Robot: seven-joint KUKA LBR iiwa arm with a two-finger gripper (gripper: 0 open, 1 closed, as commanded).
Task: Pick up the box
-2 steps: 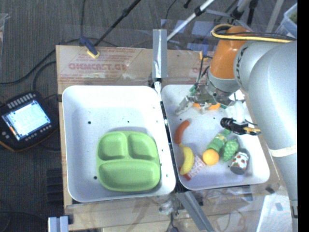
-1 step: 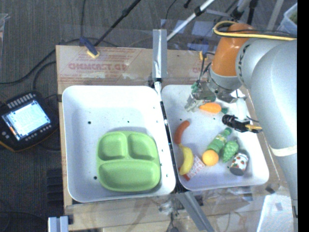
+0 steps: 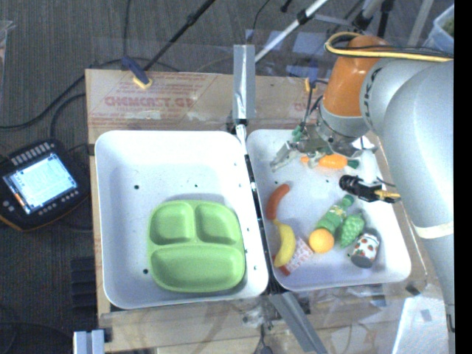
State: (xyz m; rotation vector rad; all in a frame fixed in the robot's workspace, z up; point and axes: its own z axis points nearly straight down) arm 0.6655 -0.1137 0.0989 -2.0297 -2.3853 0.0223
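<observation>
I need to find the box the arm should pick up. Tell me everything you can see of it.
The box is small, red and white, apparently cardboard. It lies tilted near the front edge of the right bin, wedged between the banana on its left and the orange at its upper right, touching both. The gripper is far off at the bin's back.

Bright even light, soft focus, faint shadows

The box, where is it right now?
The box lies in the right bin, at its near edge, between the banana and the orange.
</observation>
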